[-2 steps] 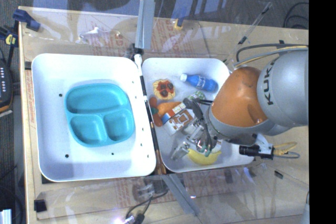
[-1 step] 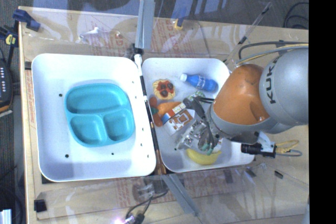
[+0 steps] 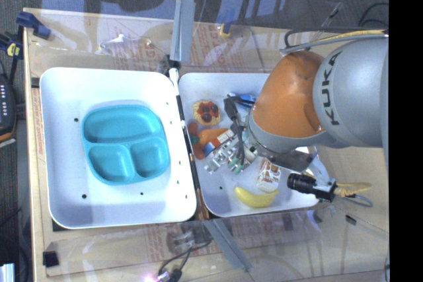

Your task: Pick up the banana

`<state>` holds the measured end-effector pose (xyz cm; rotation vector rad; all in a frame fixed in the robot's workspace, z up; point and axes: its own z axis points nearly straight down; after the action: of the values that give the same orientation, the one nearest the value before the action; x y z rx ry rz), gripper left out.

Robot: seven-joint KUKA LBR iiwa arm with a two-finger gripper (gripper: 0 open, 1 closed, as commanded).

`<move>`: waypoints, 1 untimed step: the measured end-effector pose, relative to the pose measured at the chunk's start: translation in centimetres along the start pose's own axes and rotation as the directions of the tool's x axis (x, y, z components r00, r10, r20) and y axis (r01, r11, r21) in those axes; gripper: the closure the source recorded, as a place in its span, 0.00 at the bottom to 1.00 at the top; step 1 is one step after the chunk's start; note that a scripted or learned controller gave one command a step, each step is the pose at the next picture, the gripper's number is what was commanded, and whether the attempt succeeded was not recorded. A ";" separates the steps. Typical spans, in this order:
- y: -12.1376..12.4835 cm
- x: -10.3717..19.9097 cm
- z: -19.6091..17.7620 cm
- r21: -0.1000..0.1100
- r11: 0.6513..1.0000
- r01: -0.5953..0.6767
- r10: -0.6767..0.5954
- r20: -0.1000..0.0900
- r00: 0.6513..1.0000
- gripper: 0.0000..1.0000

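Camera view, looking down on the bench. The grey arm [image 3: 350,96], with its orange band [image 3: 291,99], reaches in from the right and hangs over the right bin [image 3: 198,86]. Below the band the gripper [image 3: 225,156] points toward the bin's left half, among a cluster of small items; whether it is wide or narrow cannot be told, since its tip blends with the clutter beneath it.

The banana [image 3: 256,197], yellow and curved, lies on the floor of the right bin near the front wall, below and a little to the right of the gripper and apart from it. Just above the banana, right of the gripper, sits a small white packet with red print [image 3: 268,174], near the banana's upper edge. An orange carrot-like piece [image 3: 213,136] lies just above the gripper, and a round item with red and dark topping [image 3: 207,111] lies further above it, toward the back of the bin. A blue object [image 3: 246,100] shows above and right of the gripper, partly covered by the arm.

Left of the gripper, across the wall between the bins, the left bin [image 3: 56,142] holds a turquoise tray with three compartments [image 3: 124,142], lying flat and well apart from the gripper
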<state>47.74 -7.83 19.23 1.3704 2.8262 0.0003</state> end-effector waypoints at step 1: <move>0.0 0.0 0.0 0.000 1.000 0.000 0.000 0.000 1.000 0.00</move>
<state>47.73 -7.85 19.21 1.3708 2.8262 -0.0001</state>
